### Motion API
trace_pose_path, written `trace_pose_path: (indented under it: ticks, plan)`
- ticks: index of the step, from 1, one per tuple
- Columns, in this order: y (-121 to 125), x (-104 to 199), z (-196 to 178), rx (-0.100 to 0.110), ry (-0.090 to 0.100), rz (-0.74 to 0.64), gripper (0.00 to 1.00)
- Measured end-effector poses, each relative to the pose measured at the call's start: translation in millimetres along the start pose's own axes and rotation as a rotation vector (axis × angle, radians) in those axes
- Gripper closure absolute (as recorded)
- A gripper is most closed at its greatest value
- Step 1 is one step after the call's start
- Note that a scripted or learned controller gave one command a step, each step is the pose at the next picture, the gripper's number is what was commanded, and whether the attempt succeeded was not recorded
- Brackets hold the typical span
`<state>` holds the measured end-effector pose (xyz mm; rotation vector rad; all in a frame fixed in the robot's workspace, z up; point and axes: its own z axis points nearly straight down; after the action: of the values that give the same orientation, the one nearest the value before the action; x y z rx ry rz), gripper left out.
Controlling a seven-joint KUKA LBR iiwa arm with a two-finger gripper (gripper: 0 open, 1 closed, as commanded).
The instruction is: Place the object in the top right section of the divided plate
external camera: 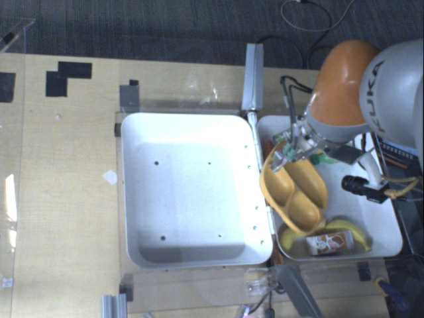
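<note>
Meanwhile the gripper [291, 150], grip state unclear, hovers at the tilted yellow plate's [295, 194] upper rim.

Yellow divided plate [295, 189] tilted against right bin's left wall, banana [344, 229] lying below it

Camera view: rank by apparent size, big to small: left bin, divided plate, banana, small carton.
1. Left bin, by far the largest.
2. Divided plate, tilted and partly under the arm, so its full extent is unsure.
3. Banana, partly hidden behind the carton.
4. Small carton; close to the banana's visible part.
</note>
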<state>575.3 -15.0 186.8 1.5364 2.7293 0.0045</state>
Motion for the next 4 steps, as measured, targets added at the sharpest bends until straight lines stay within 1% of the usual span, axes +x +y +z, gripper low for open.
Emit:
trace_pose_path:
  ticks: [1, 2, 3, 4]
  plan:
    - [22.5, 93.3, 1.6, 0.004, 0.006, 0.238, 1.00]
    - [-37.9, 39.8, -139.5, 0.001, 0.003, 0.307, 1.00]
    - [-4.7, 102.6, -91.0, 0.004, 0.005, 0.223, 1.00]
    - [4.6, 161.9, -39.9, 0.005, 0.006, 0.210, 1.00]
